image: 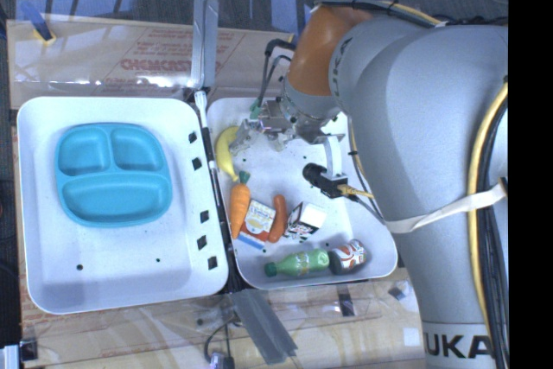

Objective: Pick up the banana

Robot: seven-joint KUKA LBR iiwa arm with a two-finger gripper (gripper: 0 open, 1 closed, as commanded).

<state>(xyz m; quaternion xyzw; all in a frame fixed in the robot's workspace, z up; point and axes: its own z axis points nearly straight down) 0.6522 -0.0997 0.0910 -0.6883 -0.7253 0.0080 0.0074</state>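
Observation:
The yellow banana (225, 154) lies curved against the left wall of the right bin (380, 251), near its far end. My gripper (257, 132) hangs low over the far part of that bin, just right of the banana's upper end and very close to it. I cannot make out whether it touches the fruit. The grey arm with its orange band reaches in from the right and hides the bin's far right corner.
Below the banana lie a carrot (239, 208), a red sausage (278, 218), a flat packet (257, 226) and a small carton (305, 219). A green bottle (301, 263) and a can (350, 255) rest at the near wall. The left bin (52, 272) holds a blue divided plate (112, 173).

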